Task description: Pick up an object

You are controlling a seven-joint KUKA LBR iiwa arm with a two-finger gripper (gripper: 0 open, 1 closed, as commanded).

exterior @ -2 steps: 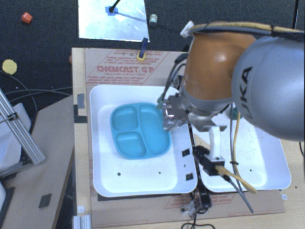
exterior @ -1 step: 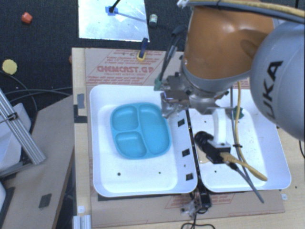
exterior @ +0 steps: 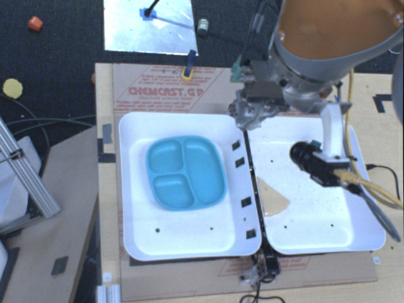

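Note:
A flat tan wedge-shaped piece (exterior: 273,200) lies in the right bin (exterior: 328,235), close to the divider between the bins. A blue three-compartment plate (exterior: 185,172) rests in the left bin (exterior: 136,219). My gripper (exterior: 250,117) hangs over the far end of the divider, above the right bin's back left corner. It is well back from the tan piece and to the right of the plate. I see nothing held under it.
The large grey and orange arm body (exterior: 334,24) fills the upper right and hides the back of the right bin. A cardboard sheet (exterior: 164,87) lies under both bins. A yellow and blue item (exterior: 189,67) sits behind the left bin.

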